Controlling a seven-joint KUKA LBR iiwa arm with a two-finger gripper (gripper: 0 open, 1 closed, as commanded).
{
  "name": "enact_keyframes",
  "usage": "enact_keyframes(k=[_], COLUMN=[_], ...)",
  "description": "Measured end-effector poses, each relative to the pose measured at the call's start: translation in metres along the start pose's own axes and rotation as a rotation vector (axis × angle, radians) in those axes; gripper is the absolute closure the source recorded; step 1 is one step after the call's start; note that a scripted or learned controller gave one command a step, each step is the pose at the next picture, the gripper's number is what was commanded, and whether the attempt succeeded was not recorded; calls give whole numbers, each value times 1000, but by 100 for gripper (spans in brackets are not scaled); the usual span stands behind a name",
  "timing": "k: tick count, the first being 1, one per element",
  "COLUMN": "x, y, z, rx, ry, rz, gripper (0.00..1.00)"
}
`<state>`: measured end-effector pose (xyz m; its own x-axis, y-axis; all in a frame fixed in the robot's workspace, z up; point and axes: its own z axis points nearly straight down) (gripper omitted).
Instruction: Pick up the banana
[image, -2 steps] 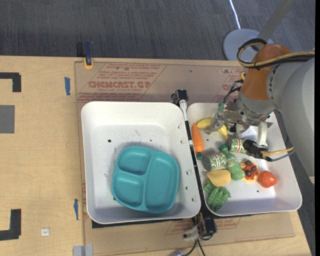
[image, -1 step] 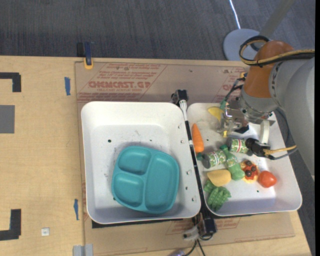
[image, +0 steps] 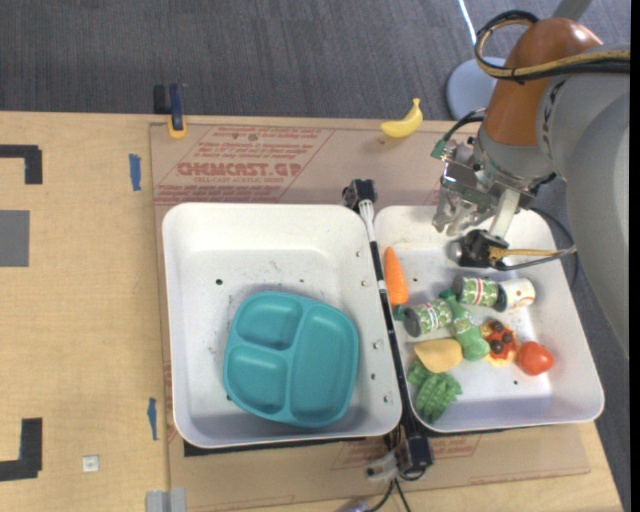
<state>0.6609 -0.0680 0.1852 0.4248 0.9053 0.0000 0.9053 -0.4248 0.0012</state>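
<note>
The banana lies on the surface, at eleven o'clock from the tool. Its spread cannot be told.

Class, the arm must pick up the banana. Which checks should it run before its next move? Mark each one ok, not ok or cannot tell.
1. Banana in plain sight: ok, it lies on the cardboard beyond both bins.
2. Nothing touching or covering the banana: ok.
3. Claw lined up over the banana: not ok, it hangs over the far end of the right bin.
4. Claw carrying nothing: cannot tell.
5. Claw high enough to pass over the bin's far rim: cannot tell.
</note>
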Motion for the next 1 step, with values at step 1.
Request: enact_keyframes(k=[1], x=[0], y=[0], z=[0], rx=[1], ry=[0], rz=[1], gripper=[0])
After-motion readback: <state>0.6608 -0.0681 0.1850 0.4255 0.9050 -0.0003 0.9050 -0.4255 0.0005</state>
